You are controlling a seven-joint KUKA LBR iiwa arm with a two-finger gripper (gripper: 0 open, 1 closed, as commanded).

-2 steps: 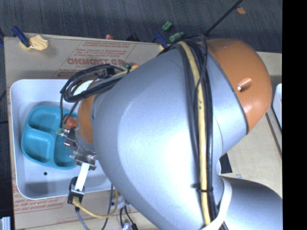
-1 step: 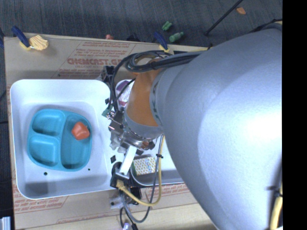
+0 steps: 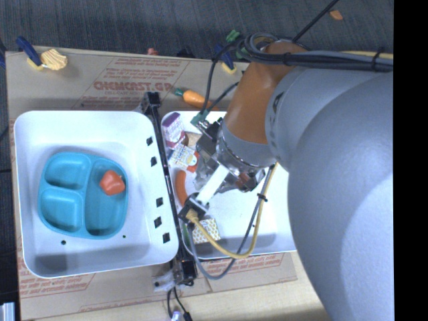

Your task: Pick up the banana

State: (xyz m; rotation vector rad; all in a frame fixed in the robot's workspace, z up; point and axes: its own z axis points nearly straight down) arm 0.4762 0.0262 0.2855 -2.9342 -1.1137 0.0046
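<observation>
the big grey arm (image 3: 334,179) is the closest thing to me, swelling in from the right and covering most of the right bin (image 3: 267,238). below its bulk comes the orange band (image 3: 251,105), then the wrist, then the gripper (image 3: 207,144), low over that bin's left part and close to the wall it shares with the left bin (image 3: 80,263). whether the gripper is wide or closed i cannot tell from here.

what shows in the right bin runs along its left wall. nearest is a patterned scrap (image 3: 210,230), then an orange-red stick (image 3: 180,187) lying lengthwise along the wall. past it are a small printed packet (image 3: 182,155) and a purple-topped cup (image 3: 172,123) at the far end. none of these looks like a banana to me.

where the banana lies i cannot tell; my guess is under the arm, in the right bin. so its direction from the gripper, the run of its long axis and the way its tip points are all unreadable. the grasp turns on exactly that, since the grip should close across the fruit's short width.

the left bin holds a blue divided plate (image 3: 63,196), with a small red-orange piece (image 3: 112,182) in the compartment on the side toward the other bin.

farther off, on the cardboard (image 3: 107,79) beyond the bins, a carrot (image 3: 194,99) lies beside the arm. at the far left corner sits a blue-handled clip (image 3: 48,59) with a yellow tip, which i take for a clamp and not fruit.
</observation>
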